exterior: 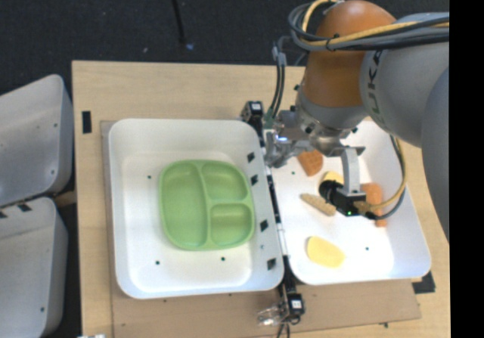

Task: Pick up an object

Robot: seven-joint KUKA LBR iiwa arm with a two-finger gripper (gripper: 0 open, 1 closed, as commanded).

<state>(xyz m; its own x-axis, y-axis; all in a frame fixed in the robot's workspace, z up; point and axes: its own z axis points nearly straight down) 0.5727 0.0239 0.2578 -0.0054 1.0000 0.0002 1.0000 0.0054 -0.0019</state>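
Gripper: the gripper point(281, 146) hangs low over the inner edge of the right bin point(412, 253), close to the wall it shares with the left bin point(128, 268); whether it is open or closed cannot be told, and nothing is seen held in it.
Arm: the grey arm point(408, 49) with its orange band reaches in over the right bin and hides part of the bin's far side.
Candidates: four small pieces lie in the right bin, namely an orange chunk point(310, 163) just beside the gripper, a tan stick point(318, 204) nearer the middle, a yellow piece point(325, 252) towards the near rim, and a second orange piece point(373, 194) further right.
Left bin: a green divided plate point(206, 204) lies flat in the middle, well apart from the gripper.
Likely target: the orange chunk, judged only by nearness.
Handling: it looks small, light and probably stiff like toy food; a smooth surface could slip, so a centred pinch across its shorter width seems best.
Alternatives: the yellow piece lies clear of its neighbours with open floor around it; the tan stick should be taken across its narrow width at mid-length.
Risk: the plate is broad and flat, with only its rim to take hold of, which makes it a poor choice.
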